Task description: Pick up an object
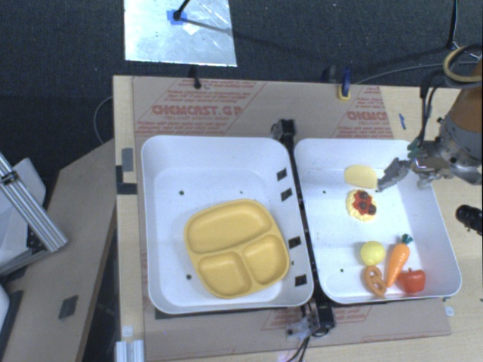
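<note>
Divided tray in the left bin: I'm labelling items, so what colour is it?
The tray is plain yellow, seen clearly in the camera view.

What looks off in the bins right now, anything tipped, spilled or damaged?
Nothing stands out. The yellow divided tray lies flat in the left bin, only turned at an angle to its walls. The toy foods, carrot included, lie loose in the right bin, intact. The gripper hangs beside the pale yellow piece.

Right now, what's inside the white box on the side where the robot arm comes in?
Inside the right bin are toy foods: a pale yellow piece, a small tart with red berries, a lemon, a carrot, a pretzel and a red piece. Anything beneath them is hidden.
</note>
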Controlling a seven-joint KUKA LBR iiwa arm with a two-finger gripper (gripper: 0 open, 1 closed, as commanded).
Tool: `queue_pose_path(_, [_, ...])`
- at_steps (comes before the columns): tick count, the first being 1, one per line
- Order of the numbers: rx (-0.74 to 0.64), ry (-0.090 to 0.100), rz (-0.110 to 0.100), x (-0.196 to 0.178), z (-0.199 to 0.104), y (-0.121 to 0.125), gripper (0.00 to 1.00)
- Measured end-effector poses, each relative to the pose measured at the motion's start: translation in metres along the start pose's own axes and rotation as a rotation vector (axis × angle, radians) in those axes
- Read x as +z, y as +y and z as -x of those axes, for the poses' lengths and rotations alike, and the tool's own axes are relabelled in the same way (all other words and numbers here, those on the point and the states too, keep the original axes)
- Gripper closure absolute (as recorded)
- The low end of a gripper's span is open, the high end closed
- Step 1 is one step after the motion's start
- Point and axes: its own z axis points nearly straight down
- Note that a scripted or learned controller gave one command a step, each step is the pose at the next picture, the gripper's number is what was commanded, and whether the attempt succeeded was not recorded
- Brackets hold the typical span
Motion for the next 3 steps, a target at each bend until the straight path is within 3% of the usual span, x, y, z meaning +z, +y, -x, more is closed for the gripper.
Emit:
queue_pose_path(1, [-0.003,-0.002,0.012,-0.007,-0.001,0.003,0.0])
queue_pose_path(3, [0.0,-0.001,0.008,0.107,-0.007,-0.003,0.0])
